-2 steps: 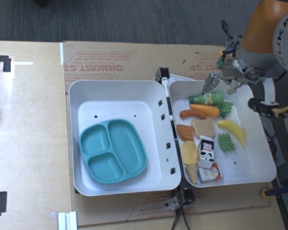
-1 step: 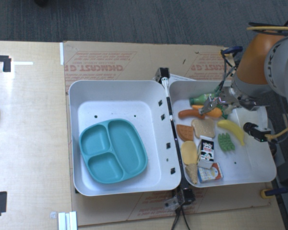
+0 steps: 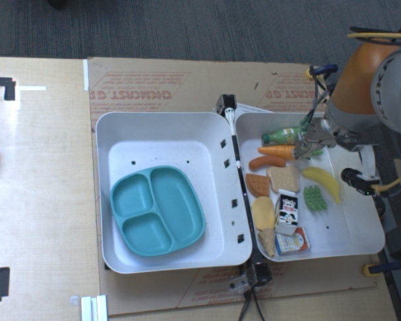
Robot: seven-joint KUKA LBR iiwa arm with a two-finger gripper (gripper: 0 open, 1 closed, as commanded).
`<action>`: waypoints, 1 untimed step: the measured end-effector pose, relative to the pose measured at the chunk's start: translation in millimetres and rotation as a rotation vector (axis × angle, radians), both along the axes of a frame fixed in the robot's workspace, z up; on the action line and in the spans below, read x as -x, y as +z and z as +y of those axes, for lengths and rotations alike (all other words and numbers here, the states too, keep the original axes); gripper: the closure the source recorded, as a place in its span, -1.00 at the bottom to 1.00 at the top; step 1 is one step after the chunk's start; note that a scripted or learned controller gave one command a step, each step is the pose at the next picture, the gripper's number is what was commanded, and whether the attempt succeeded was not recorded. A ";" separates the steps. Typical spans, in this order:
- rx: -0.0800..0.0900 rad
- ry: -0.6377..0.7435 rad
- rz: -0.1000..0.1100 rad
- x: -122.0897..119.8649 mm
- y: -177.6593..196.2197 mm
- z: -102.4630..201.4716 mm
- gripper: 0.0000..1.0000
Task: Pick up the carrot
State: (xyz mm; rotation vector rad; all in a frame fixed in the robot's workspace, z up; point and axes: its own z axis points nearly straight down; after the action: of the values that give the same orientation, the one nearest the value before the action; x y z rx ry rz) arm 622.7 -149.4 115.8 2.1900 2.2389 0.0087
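Observation:
The carrot (image 3: pixel 275 151) is a short orange piece lying crosswise near the back of the right bin (image 3: pixel 351 236). A green leafy piece (image 3: pixel 281 136) lies just behind it. A second, redder orange piece (image 3: pixel 267 162) lies just in front of it. My gripper (image 3: pixel 306 146) is low over the carrot's right end, under the grey wrist and orange band. Whether it touches the carrot is hidden by the wrist.
The right bin also holds a bread slice (image 3: pixel 284 178), a brown wedge (image 3: pixel 257 184), a banana (image 3: pixel 323 181), a green bunch (image 3: pixel 314 198), a small carton (image 3: pixel 287 212) and a yellow oval (image 3: pixel 262 212). A teal divided plate (image 3: pixel 158 210) lies in the left bin (image 3: pixel 120 129).

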 end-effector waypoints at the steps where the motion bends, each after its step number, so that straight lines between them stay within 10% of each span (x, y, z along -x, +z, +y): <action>1: 0.000 0.000 0.001 0.1 -0.2 0.1 -1.00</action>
State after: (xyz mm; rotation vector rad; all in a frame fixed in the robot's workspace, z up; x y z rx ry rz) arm 622.6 -149.3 115.6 2.1910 2.2387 0.0082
